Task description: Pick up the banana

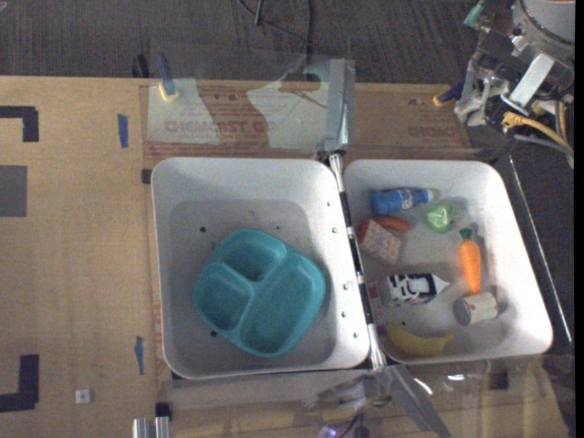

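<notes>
The yellow banana lies along the front wall of the right bin, just below a black-and-white milk carton. My gripper hangs above the bench behind the right bin's far right corner, well away from the banana, and nothing shows between its fingers.
The right bin also holds a blue bottle, a green item, an orange carrot, a grey can and a red-and-tan packet. A teal divided plate sits in the left bin. Cables trail near the arm.
</notes>
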### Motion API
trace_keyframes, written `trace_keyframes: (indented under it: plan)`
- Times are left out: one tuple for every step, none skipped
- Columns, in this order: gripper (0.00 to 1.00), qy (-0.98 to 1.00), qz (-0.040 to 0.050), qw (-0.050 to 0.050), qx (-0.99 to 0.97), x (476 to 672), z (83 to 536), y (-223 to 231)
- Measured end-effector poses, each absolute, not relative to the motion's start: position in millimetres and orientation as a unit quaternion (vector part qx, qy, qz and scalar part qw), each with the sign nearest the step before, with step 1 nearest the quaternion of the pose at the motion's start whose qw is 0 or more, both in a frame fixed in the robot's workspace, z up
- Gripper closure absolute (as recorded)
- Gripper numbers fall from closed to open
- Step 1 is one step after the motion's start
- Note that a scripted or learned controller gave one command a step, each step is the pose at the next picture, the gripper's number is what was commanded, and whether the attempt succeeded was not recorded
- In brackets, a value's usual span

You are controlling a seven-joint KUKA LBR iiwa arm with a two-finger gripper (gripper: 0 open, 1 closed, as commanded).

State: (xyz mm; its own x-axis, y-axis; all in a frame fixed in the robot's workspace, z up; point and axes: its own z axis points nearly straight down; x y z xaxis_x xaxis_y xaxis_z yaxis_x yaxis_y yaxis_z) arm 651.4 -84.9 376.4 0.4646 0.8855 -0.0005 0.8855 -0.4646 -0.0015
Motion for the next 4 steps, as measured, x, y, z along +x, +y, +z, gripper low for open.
trace_keyframes:
  plan:
    - [1.0,-0.623,-0.0006,-0.001,-0.782,656.6,384,-19]
    - [0.0,-0.623,-0.0005,-0.001,-0.782,656.6,384,-19]
    - [0.0,-0.48,0.0011,0.001,-0.877,666.5,358,-12]
    - [0.0,-0.51,0.0007,0.001,-0.86,562.1,256,-26]
